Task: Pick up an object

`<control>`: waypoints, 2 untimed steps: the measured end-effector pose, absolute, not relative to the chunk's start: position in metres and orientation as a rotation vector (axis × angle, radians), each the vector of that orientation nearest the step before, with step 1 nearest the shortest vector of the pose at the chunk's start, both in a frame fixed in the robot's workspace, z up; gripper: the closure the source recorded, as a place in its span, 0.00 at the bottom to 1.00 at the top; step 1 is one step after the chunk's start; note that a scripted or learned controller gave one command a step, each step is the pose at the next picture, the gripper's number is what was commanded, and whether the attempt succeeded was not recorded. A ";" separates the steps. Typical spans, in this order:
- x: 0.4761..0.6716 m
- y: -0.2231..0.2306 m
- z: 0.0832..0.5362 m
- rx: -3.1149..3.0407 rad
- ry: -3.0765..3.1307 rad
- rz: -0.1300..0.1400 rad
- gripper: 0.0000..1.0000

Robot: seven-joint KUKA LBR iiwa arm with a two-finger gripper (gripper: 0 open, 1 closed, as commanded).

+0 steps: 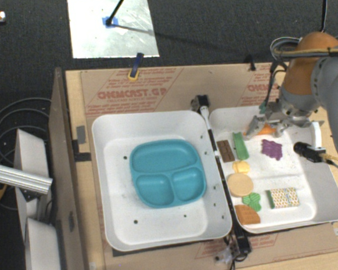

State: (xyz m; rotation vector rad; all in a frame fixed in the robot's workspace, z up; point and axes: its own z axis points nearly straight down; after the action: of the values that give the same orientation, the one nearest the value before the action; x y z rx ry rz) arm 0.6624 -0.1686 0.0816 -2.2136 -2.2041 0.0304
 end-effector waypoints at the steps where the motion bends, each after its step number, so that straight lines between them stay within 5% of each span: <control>1: 0.662 -0.158 0.081 -2.213 -2.206 0.033 0.00; 2: 0.636 -0.177 0.085 -2.222 -2.220 0.002 0.00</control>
State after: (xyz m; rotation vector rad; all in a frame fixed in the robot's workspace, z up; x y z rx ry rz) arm 0.6360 -0.1771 0.0846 -2.2217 -2.2205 0.0022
